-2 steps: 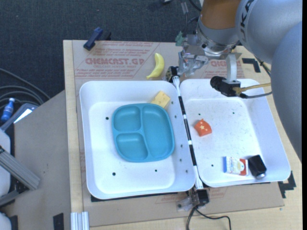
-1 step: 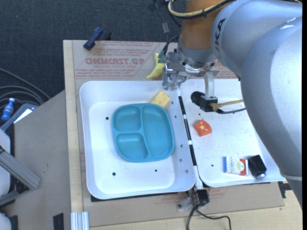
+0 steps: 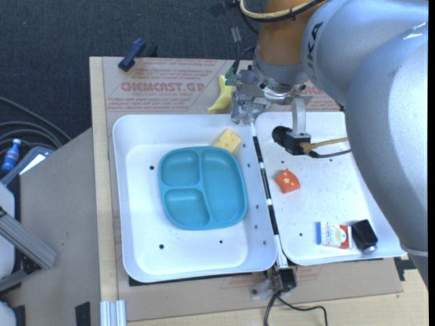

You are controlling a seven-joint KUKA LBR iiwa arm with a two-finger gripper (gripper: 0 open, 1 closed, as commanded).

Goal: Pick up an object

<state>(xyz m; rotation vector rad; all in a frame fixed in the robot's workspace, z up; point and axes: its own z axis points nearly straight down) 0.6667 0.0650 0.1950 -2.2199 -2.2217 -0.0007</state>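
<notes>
The yellow banana (image 3: 219, 99) lay behind the left bin (image 3: 119, 182), long axis far-to-near. The gripper (image 3: 242, 114) hid its right edge; jaw state undeterminable.

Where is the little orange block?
In the camera view, the small orange block lies in the right-hand white bin, close to its left wall, up-left of the flat red-and-white box.

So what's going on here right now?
The arm's pincer hangs over the back edge of the left bin, near the divide, beside a yellow banana-shaped piece and just behind the yellow block next to the blue plate. Nothing looks picked up yet. An orange block, small box and black object lie in the right bin.
</notes>
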